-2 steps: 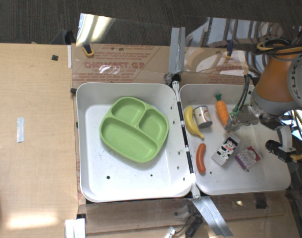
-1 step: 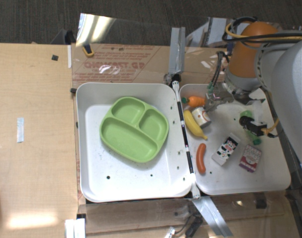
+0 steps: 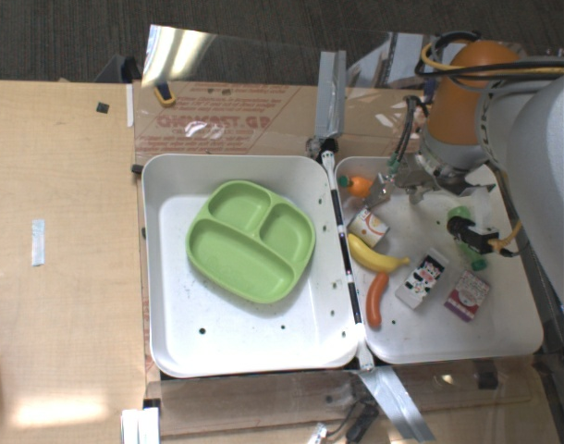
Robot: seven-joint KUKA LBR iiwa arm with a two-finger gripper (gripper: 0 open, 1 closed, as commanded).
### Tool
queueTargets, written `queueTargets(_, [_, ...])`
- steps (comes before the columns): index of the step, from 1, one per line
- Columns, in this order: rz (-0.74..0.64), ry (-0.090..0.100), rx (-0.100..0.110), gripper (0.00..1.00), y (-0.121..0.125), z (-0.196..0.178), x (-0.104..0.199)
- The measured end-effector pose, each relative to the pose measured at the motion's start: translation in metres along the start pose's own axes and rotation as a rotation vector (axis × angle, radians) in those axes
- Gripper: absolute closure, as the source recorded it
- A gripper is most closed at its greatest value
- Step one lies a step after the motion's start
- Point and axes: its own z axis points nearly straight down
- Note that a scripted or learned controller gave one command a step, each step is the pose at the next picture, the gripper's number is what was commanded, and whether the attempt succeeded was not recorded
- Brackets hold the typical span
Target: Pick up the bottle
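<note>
From where I stand, the grey arm comes in from the right, its orange band above the far end of the right bin. The gripper hangs low over that bin's far left corner, just beside a small carrot by the wall. Whether the claw is apart or together I cannot tell; its tip is a tangle of metal and cable, and nothing shows clamped in it.

The bottle, green with a dark part, lies near the right side of the right bin, under the arm's wrist and partly hidden by a yellow cable. It is well apart from the gripper.

Around it in the same bin are a small white carton under the gripper, a banana touching that carton, a red sausage-like piece nearer me, a cow-patterned milk carton and a pinkish packet.

The left bin holds a green divided plate, lying flat near its middle.
</note>
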Motion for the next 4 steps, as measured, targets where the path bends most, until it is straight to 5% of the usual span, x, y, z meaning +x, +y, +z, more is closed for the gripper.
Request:
queueTargets(1, [-0.004,-0.003,0.000,1.00,0.000,-0.009,0.000])
queueTargets(2, [-0.004,-0.002,0.001,0.00,0.000,-0.009,0.000])
queueTargets(3, [0.049,0.002,0.002,0.00,-0.097,0.001,-0.003])
queueTargets(4, [-0.326,0.002,-0.001,0.00,-0.149,0.001,0.024])
